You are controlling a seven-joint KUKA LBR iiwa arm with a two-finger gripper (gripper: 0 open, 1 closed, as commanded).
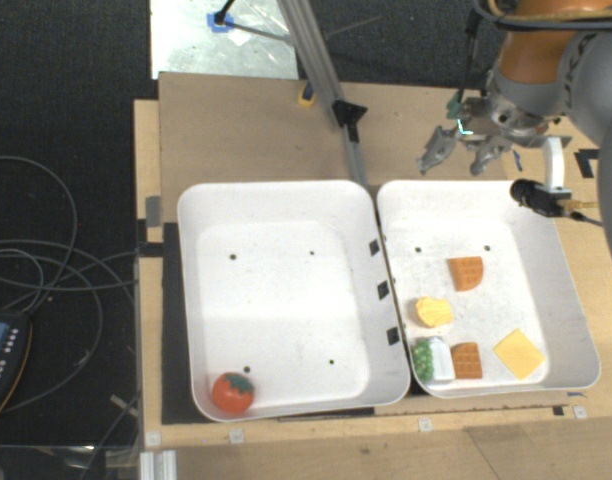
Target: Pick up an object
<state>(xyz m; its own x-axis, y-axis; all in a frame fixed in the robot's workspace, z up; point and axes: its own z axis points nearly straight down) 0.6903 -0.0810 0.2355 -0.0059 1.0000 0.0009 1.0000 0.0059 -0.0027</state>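
Note:
My gripper (458, 156) hangs above the far edge of the right bin (556, 268), its two fingers spread apart with nothing between them. Well below it in that bin lie an orange waffle piece (466, 273), a yellow lump (433, 312), a green-and-white item (429, 359), a second orange waffle piece (467, 360) and a yellow cheese slice (519, 353). A red tomato (232, 392) sits in the near left corner of the left bin (276, 208).
A grey slanted pole (316, 58) with a black clamp crosses the bench behind the bins. A black fitting (534, 196) sticks out at the right bin's far right rim. Cables lie on the floor to the left.

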